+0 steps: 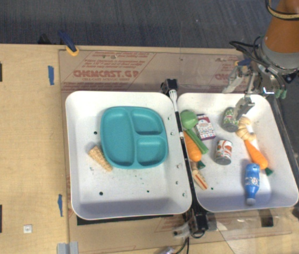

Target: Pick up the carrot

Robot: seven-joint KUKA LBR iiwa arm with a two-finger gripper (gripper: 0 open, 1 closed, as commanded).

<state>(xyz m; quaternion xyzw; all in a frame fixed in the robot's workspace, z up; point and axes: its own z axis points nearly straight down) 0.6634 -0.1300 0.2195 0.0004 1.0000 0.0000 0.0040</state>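
Observation:
Two orange carrots lie in the right bin (284, 187). One carrot (193, 148) with a green top rests along the bin's left wall, partly under a green toy (188, 119). The other carrot (255, 151) lies slanted near the right wall, its green end toward the lower right and a cream piece (243, 124) at its upper end. My gripper (246, 103) hangs over the bin's back right part, just above that cream piece and beside a grey-green can (230, 119). I see nothing held in it.
The right bin also holds a pink-and-white carton (206, 127), a red-and-white can (223, 151), a blue bottle (251, 180) and a small orange piece (200, 181). In the left bin (80, 194) sit a teal divided plate (135, 136) and a tan cracker (100, 158).

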